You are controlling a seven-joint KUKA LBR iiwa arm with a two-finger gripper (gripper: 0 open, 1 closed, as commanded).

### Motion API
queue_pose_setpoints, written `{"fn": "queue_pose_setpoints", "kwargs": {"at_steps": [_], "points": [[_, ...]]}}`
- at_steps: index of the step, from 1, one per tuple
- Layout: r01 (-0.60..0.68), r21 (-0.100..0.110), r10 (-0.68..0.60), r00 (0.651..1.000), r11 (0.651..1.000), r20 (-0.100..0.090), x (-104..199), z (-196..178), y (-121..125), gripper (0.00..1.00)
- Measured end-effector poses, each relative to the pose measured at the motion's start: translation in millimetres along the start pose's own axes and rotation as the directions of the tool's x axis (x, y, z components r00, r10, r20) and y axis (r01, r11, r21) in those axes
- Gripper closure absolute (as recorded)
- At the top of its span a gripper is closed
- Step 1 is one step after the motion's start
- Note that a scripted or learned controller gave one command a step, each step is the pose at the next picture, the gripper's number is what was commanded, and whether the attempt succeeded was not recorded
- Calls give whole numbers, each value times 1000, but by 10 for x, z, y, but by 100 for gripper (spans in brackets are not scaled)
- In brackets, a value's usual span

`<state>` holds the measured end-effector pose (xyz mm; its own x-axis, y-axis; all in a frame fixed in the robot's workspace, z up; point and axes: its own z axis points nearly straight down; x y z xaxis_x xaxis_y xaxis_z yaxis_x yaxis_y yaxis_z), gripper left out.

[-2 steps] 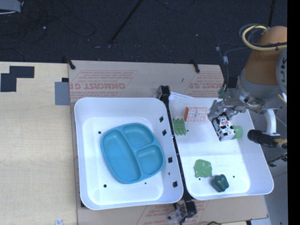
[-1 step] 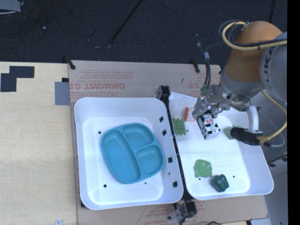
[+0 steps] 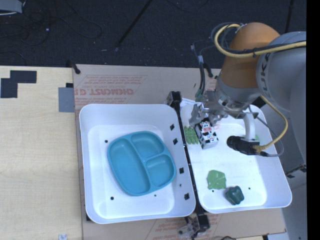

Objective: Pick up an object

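The claw [image 3: 204, 120] hangs over the right bin [image 3: 272, 194] at its far left corner, gripping a small black-and-white object [image 3: 207, 134] (jaw state hard to confirm). Nearer lie a green piece [image 3: 216, 179] and a dark green lump [image 3: 234, 195]. The left bin [image 3: 95, 204] holds a blue divided tray [image 3: 140, 162].

A single fixed camera looks down from above the bench [image 3: 40, 149] at a slant, facing its far edge and the dark floor [image 3: 100, 19] beyond; it stands far enough back to take in both white bins, the left bin [image 3: 95, 116] and right bin [image 3: 272, 184]; the arm [image 3: 280, 59] enters from the right
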<state>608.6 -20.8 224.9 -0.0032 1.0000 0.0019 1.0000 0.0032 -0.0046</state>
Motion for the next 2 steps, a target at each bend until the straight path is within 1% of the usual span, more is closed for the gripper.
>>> {"fn": "queue_pose_setpoints", "kwargs": {"at_steps": [1, 2], "points": [[0, -2, 0, 1000, 1000, 1, 533, -88, 0, 100], [1, -2, -1, 1000, 1000, 0, 997, -138, 55, 100]]}}
